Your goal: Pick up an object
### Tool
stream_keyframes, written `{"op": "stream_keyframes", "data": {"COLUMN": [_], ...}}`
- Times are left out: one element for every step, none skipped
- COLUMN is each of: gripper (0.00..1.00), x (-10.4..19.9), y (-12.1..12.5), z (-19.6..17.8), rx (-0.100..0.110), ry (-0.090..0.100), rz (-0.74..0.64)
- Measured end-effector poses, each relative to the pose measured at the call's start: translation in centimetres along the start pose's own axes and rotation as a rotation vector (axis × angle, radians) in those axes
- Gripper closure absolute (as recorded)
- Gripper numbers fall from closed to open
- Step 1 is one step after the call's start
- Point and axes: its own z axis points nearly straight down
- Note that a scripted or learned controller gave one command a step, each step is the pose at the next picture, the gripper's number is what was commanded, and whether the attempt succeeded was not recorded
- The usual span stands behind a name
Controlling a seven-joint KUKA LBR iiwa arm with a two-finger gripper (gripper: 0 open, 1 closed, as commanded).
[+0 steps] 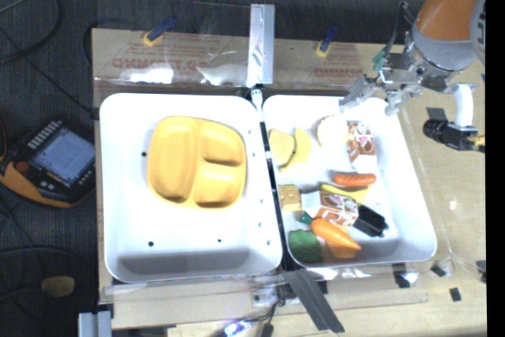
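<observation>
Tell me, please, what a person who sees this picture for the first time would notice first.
The eye goes first to the big yellow tray with its compartments, lying in the middle of the left bin. Next comes the heap of small toy food in the right bin, such as an orange carrot near the front and a hot dog behind it. At the upper right, the arm's claw hangs over the far edge of that bin.

Tray (196,162) in left bin (118,193); toys fill right bin (414,193).
</observation>
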Motion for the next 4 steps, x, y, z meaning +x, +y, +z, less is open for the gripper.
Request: {"op": "stream_keyframes", "data": {"gripper": [0.0, 1.0, 1.0, 1.0], "x": [-1.3, -1.2, -2.2, 4.0], "y": [0.5, 0.5, -6.2, 3.5], "z": [14.9, 14.0, 17.5, 17.7], "rx": [-0.035, -0.03, -0.008, -0.017], "ry": [-0.011, -0.008, -0.002, -0.005], "rz": [0.174, 0.174, -0.053, -0.077]}}
